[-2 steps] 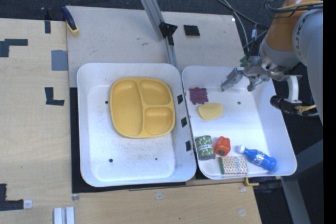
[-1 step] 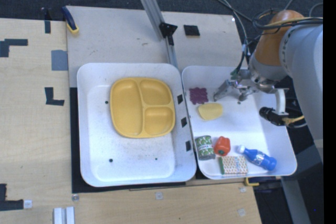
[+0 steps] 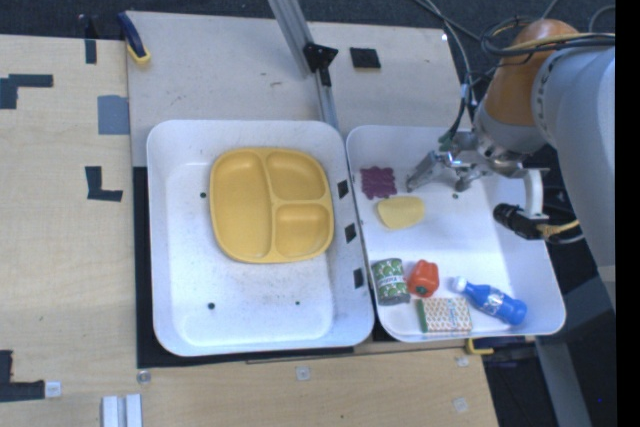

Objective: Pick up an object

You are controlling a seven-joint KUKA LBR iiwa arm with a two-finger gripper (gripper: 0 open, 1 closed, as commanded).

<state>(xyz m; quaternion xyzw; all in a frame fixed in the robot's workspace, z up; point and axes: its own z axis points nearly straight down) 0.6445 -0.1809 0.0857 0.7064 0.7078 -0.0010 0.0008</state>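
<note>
My gripper (image 3: pixel 434 181) hangs over the upper middle of the right bin (image 3: pixel 520 255), its fingers spread open with nothing between them. Just left of it lies a small purple object (image 3: pixel 378 181). A pale yellow piece (image 3: pixel 400 212) rests below and to the left of the fingertips. Along the bin's near side are a green can (image 3: pixel 389 281), an orange-red object (image 3: pixel 424 277), a blue bottle (image 3: pixel 493 302) and a patterned flat packet (image 3: pixel 445 315).
A yellow divided plate (image 3: pixel 271 204) lies in the left bin (image 3: pixel 180 305). A slanted metal pole (image 3: pixel 285 0) rises behind the bins. Cables run across the dark floor at the back. The arm's grey body (image 3: pixel 570 105) occupies the right side.
</note>
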